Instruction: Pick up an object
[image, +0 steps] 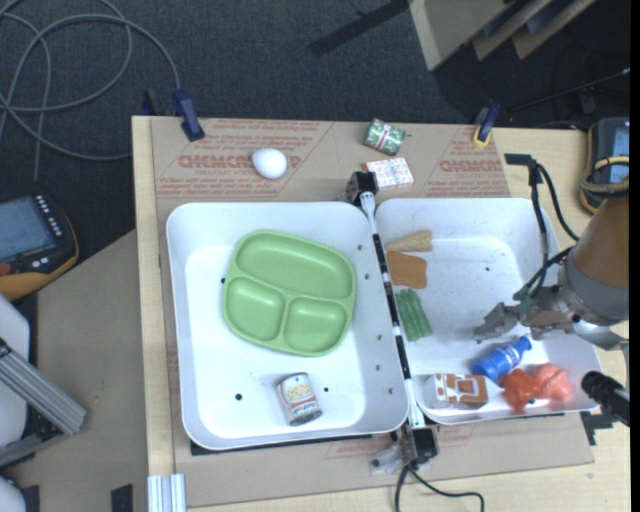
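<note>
My gripper hangs low over the right bin, reaching in from the right edge. Just below it in the view lies a blue bottle, and I see nothing held in the gripper. A red-orange lumpy toy lies beside the bottle, and a small brown-and-white carton rests at the bin's front. A green strip, a brown flat piece and a tan piece lie along the bin's left wall.
The left bin holds a green divided plate and a small can. Behind the bins on the bench sit a white ball, a green can and a small box. A black cable crosses the right bin's rim.
</note>
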